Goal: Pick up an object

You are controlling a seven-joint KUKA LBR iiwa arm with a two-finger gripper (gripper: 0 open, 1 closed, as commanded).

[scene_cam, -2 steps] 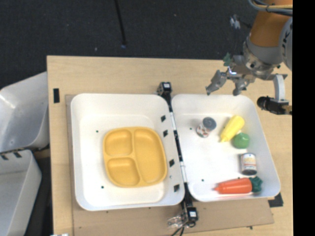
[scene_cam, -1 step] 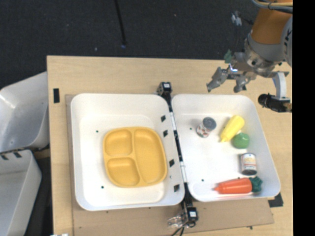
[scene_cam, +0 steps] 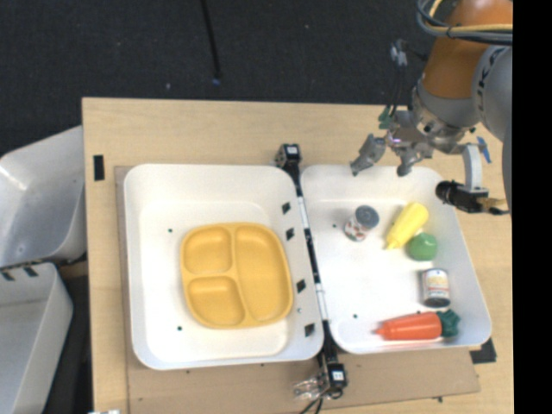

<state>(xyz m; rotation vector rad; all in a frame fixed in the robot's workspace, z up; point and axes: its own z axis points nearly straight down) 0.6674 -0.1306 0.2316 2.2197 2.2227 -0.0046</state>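
Yellow toy [scene_cam: 406, 224], banana-like, in the right bin [scene_cam: 341, 317], upper middle, long axis slanting from upper right down to lower left. Touching or nearly touching a green ball [scene_cam: 422, 247] at its lower right. Small can [scene_cam: 361, 222] on its side just to the left, a label-wrapped can [scene_cam: 436, 286] upright below the ball, toy carrot [scene_cam: 418, 326] with green top along the near rim. Left bin [scene_cam: 138, 317] bearing a yellow divided plate [scene_cam: 235, 275].

Gripper [scene_cam: 384, 160] over the far rim of the right bin, fingers spread apart, nothing between them, one tip reaching left, the other hanging nearer the wrist. Grey arm and orange band above, entering from the right.

Key relation: yellow toy below and slightly right of the fingertips in the view, that is, nearer the camera and deeper into the bin. Probably the closest candidate along with the small can. Likely need: a move toward the near side, a descent, and fingers turned across the toy's slanted long axis rather than along it. Risk: the ball crowding one finger's landing spot at the toy's lower end.
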